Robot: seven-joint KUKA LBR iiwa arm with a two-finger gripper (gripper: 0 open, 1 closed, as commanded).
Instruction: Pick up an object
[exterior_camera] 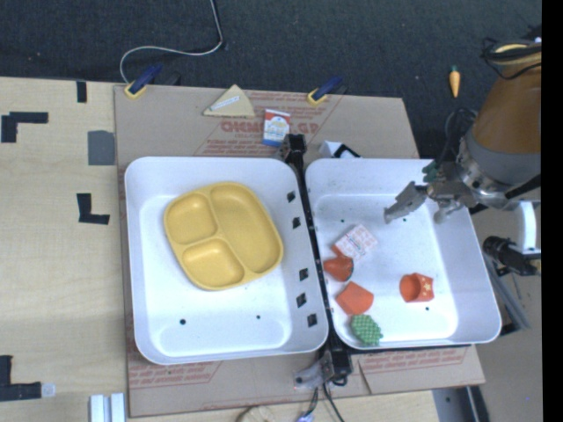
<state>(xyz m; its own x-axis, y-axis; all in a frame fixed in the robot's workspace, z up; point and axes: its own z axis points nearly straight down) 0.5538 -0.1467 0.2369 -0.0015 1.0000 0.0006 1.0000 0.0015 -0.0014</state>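
Tool: fingers spread, nothing between them, poised over the right bin near its upper right corner. Candidate objects lie below and left of it: packet nearest, then orange pieces, red block, green item. Left bin holds a yellow tray. Fingertip detail blurred; arm cut off at right.

Arm low, hand open, empty

A pale yellow three-compartment plate lies in the white left bin. The white right bin holds three orange-red pieces, a green dotted ball and a white packet with reddish print.
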